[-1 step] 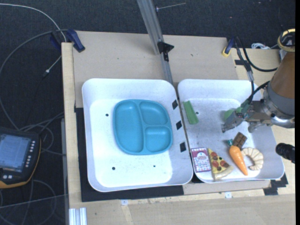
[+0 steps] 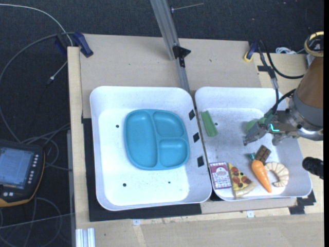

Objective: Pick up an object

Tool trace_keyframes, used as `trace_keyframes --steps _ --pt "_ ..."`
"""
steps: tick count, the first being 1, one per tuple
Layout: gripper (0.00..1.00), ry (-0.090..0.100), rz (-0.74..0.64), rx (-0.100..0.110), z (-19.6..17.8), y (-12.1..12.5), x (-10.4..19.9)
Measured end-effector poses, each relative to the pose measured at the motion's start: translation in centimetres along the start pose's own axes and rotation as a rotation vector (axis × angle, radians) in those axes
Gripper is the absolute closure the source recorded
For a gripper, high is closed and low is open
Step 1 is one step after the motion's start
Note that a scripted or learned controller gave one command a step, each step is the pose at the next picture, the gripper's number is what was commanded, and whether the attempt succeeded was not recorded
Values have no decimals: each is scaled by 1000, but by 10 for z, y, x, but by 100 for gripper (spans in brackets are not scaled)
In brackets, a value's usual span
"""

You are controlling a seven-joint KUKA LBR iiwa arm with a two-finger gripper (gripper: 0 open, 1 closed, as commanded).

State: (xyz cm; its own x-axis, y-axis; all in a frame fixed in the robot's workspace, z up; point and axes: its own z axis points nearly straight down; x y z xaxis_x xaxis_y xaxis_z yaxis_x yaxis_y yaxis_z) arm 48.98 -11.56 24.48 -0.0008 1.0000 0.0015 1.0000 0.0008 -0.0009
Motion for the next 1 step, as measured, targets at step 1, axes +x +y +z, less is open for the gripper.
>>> trace_keyframes --steps 1 --pt "0 1 0 5 46 -8 3"
